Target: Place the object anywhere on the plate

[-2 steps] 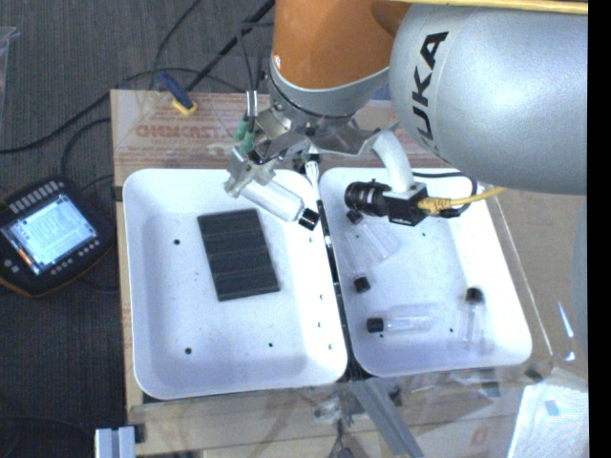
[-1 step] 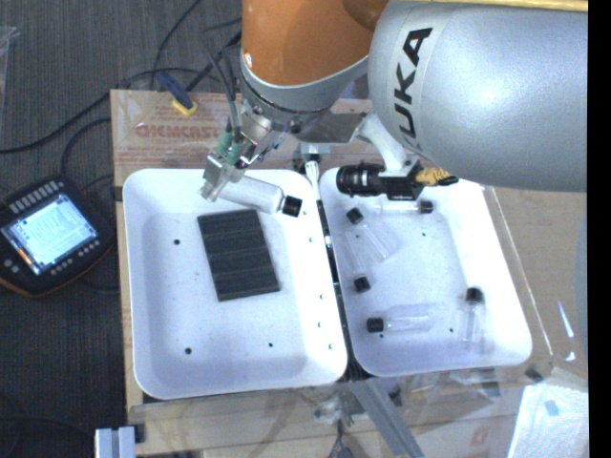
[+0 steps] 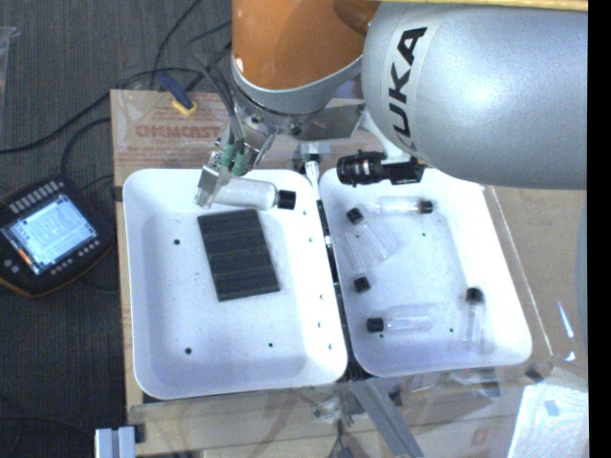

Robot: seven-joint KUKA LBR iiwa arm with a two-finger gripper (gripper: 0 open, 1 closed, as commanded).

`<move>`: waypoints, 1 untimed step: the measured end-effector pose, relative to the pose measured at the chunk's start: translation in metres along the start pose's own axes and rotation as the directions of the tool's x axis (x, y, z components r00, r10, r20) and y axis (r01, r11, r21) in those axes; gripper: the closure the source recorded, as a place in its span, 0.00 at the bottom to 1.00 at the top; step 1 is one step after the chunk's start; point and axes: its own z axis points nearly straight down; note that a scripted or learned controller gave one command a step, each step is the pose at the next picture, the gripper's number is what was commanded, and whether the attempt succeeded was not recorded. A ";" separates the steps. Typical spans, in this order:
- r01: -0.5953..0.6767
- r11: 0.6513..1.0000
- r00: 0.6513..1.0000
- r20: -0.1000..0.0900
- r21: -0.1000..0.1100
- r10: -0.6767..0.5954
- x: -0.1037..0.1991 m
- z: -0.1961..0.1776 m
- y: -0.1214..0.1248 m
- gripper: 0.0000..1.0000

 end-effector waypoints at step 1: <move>0.332 0.943 0.943 0.001 -0.002 -0.332 -0.016 -0.003 0.019 1.00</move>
